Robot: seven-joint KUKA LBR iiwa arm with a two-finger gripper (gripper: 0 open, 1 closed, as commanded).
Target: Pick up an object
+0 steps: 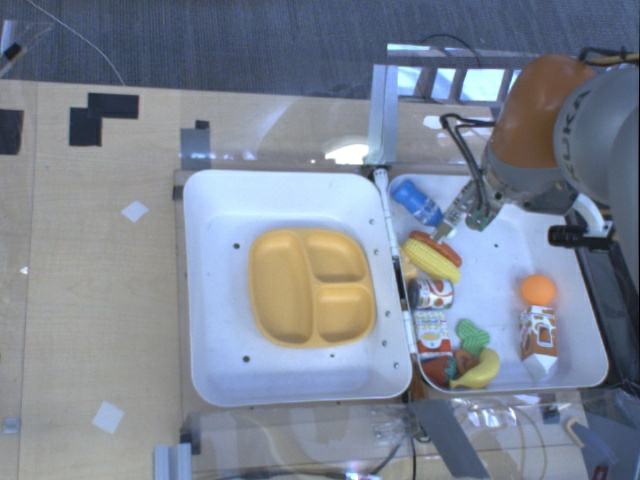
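Note:
The right bin (500, 258) holds several toy foods along its left wall. A blue bottle (415, 201) lies at the back, and in front of it a yellow corn cob (432, 256) rests on a red piece. Further forward are a small can (433, 293) and a red and white carton (432, 330). My gripper (458, 218) hangs low over the back of this bin, its tip just right of the bottle and just above the corn cob. I see nothing held in it.
An orange ball (538, 289) and a small juice carton (537, 334) sit at the bin's right. A green piece (473, 334) and a banana (479, 370) lie at the front. The left bin (220, 268) holds a yellow divided plate (311, 286).

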